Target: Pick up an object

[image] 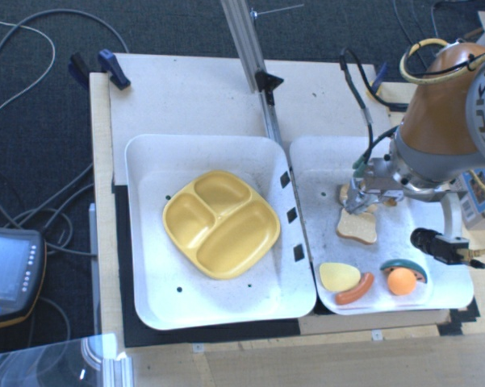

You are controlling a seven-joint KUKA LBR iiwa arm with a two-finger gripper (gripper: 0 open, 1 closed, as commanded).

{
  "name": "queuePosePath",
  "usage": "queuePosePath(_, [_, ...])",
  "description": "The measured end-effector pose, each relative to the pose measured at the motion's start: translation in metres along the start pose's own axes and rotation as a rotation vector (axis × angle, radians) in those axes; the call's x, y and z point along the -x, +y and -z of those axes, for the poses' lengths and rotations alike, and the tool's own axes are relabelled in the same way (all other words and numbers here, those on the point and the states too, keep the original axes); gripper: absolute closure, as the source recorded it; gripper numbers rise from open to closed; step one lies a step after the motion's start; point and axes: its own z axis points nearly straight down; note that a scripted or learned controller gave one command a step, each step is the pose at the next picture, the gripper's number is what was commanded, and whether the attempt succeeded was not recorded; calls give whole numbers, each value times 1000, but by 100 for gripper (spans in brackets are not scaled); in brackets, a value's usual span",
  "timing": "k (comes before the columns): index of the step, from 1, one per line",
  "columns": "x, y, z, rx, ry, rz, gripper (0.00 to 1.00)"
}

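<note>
The gripper [357,204], finger spacing impossible to tell, hovers at the toast slice's [357,228] upper edge in the right bin [307,168]; flat bread could slip free.

A blue clamp [113,68] is gripping the table's [186,95] far-left corner — cables [40,176] are trailing toward what looks like a handheld screen [8,276].

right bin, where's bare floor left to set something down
Bare floor lies in the right bin along its far end, beyond the tool, and down its left side beside the bread slice. The near end is crowded: yellow chip, sausage, orange ball.
</note>
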Motion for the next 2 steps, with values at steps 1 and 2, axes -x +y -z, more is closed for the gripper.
queuePosePath(1, [-64,10,1,3,0,2,100])
queuePosePath(2, [-111,17,10,4,-1,0,100])
